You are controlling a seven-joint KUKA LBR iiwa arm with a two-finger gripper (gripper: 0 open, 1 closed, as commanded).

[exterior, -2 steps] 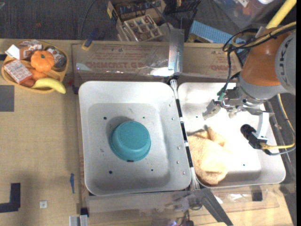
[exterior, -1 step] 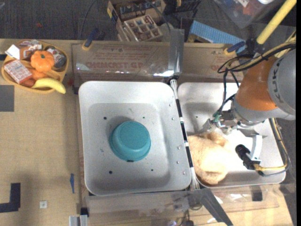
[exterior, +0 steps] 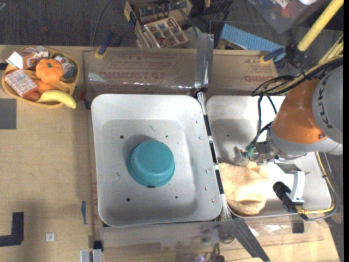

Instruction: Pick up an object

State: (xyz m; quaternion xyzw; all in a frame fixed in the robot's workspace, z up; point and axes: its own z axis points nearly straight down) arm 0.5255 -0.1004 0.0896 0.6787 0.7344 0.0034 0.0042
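A teal bowl [exterior: 151, 162] lies upside down in the middle of the left bin [exterior: 109, 119]. A tan, soft-looking lump [exterior: 246, 190] fills the near left corner of the right bin [exterior: 229, 119]. My gripper [exterior: 244, 156] hangs low over the right bin, at the far edge of the tan lump and close to touching it. The grey arm with its orange band [exterior: 297, 119] reaches in from the right and hides the middle of that bin.
A basket [exterior: 11, 83] with a small orange pumpkin [exterior: 49, 70], a banana [exterior: 57, 97] and packets stands on the bench at the far left. Cardboard panels [exterior: 142, 72] stand behind both bins. A narrow ridge [exterior: 210, 146] separates the bins.
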